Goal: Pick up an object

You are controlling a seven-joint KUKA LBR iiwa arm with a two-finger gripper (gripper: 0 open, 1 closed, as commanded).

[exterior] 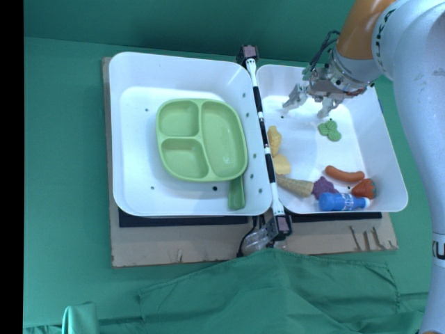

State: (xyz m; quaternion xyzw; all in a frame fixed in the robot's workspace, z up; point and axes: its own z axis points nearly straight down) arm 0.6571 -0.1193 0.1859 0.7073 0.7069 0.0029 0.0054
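Note:
My gripper (309,106) hangs over the back part of the right bin (389,160), fingers spread open with nothing between them. Just to its right and a little nearer lies a small green clustered toy (329,129). Further forward in the same bin are an orange sausage (344,174), a red strawberry-like piece (365,188), a blue bottle (341,202), a purple star-shaped piece (322,186), an ice-cream cone (295,184) and two yellow pieces (277,152) along the left wall.
The left bin (132,103) holds a green three-compartment plate (201,139) and a green handle-shaped piece (236,193) at its front. A black-and-white striped divider bar (263,134) runs between the bins. Green cloth (264,291) lies in front of the bench.

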